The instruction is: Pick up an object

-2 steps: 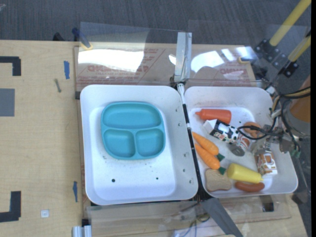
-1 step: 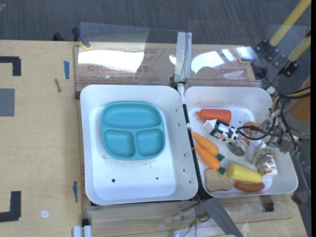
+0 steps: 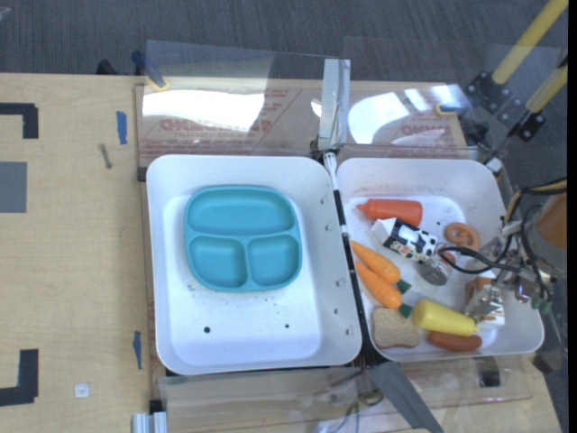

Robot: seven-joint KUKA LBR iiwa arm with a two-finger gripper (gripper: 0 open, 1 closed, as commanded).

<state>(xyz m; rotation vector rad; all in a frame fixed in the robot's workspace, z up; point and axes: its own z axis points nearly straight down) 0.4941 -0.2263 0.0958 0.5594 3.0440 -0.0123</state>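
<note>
Bread slice (image 3: 394, 328), sausage (image 3: 453, 340) and corn cob (image 3: 443, 316) along the right bin's (image 3: 518, 336) near rim.
My gripper (image 3: 487, 303) hovers beside them, grip state unreadable; nothing lifted yet.

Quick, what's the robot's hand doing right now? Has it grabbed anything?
Hand: low over the right white plastic bin, beside the yellow toy corn; whether it grips anything cannot be told.

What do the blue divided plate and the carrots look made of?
Blue divided plate: probably moulded plastic, with uniform colour, rounded compartments and a soft sheen. Carrots: likely plastic or rubber toy food, with flat orange colour and smooth surfaces; the exact material is uncertain.
</note>
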